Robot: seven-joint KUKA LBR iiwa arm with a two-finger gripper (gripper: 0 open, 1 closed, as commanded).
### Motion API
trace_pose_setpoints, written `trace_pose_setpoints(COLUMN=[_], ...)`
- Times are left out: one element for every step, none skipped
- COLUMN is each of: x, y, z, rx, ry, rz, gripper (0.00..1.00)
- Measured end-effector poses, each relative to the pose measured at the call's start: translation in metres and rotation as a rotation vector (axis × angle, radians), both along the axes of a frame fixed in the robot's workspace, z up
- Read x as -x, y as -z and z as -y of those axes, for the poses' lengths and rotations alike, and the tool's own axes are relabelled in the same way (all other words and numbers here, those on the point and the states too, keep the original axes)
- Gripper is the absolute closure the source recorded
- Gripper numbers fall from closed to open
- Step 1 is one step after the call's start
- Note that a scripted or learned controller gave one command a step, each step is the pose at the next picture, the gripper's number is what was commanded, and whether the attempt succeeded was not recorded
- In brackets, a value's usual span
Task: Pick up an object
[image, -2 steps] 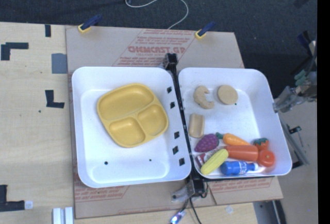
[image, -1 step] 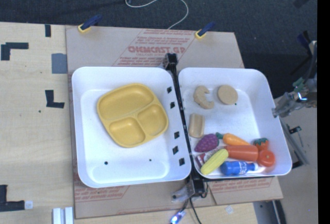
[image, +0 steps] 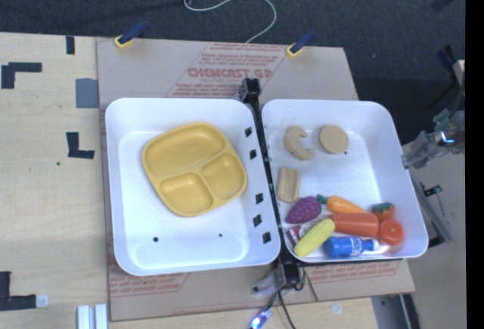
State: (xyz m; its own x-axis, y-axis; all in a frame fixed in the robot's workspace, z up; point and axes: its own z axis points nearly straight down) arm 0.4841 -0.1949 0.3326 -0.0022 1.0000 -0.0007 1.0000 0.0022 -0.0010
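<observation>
The right white bin [image: 382, 117] holds several toy foods. A tan croissant [image: 299, 143] and a round biscuit [image: 333, 139] lie at its far side, with a beige bread slice [image: 288, 184] by the divider. Purple grapes [image: 303, 209], an orange carrot [image: 346, 206], a red-orange sausage [image: 355, 225], a red tomato [image: 390, 232], a yellow corn cob [image: 314, 237] and a blue bottle [image: 349, 246] crowd the near side. My gripper [image: 423, 151] hangs just outside the bin's right wall, apart from every object, with nothing seen in it.
The left white bin [image: 121, 169] bears a yellow divided plate [image: 195, 168]. Both bins rest on a cardboard sheet [image: 219, 70] clamped at its far corners. A white cable [image: 227, 2] loops behind on the dark floor.
</observation>
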Motion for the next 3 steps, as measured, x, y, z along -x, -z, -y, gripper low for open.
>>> trace_pose_setpoints(x=[0.0, -0.001, 0.0], y=[-0.01, -0.112, -0.1], z=[0.0, -0.078, -0.036], rx=[0.0, 0.0, 0.001], ry=[-0.001, -0.008, 0.004], rz=[-0.001, 0.012, 0.0], gripper=[1.0, 1.0, 1.0])
